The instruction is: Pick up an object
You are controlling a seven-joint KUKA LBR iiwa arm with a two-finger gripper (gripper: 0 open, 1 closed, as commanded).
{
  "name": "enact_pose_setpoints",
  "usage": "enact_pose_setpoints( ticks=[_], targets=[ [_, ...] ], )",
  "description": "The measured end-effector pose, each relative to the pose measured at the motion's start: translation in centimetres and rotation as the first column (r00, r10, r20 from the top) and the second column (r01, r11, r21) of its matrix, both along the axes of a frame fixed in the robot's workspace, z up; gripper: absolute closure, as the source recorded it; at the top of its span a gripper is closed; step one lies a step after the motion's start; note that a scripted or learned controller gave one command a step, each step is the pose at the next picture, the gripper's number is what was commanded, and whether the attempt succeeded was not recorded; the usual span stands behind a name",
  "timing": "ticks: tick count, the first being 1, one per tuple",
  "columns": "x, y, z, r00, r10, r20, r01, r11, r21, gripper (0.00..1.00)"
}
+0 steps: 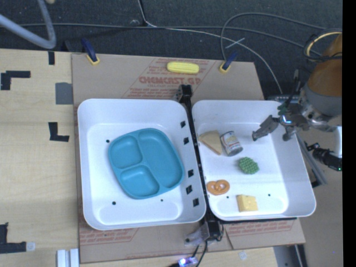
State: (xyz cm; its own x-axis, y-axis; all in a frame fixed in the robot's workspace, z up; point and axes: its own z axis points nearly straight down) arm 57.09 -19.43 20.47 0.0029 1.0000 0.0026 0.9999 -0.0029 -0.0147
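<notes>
Pincer (276, 129) spread wide over right bin's (295, 204) edge (nothing between fingers).

Arm (325, 88) cut off at right edge, label on small can (230, 143) too blurry to read.

- Single fixed view, mounted above the desk (33, 127), looking down at a slant.
- Far enough off to take in both white bins whole: left bin (89, 149), right bin (295, 193).
- Dark floor along the top edge; near edge of the desk at the bottom.
- Arm (325, 88) entering at the right side of the view.
</notes>
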Motion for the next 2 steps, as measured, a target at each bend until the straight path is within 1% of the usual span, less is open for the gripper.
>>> enact_pose_setpoints(
  ticks=[1, 2],
  targets=[
    [0.3, 0.0, 0.8, 1.000, 0.004, 0.013, -0.004, 1.000, -0.003, 0.00],
    [-0.1, 0.7, -5.5, 1.000, 0.004, 0.007, -0.004, 1.000, -0.002, 0.00]
  ],
)
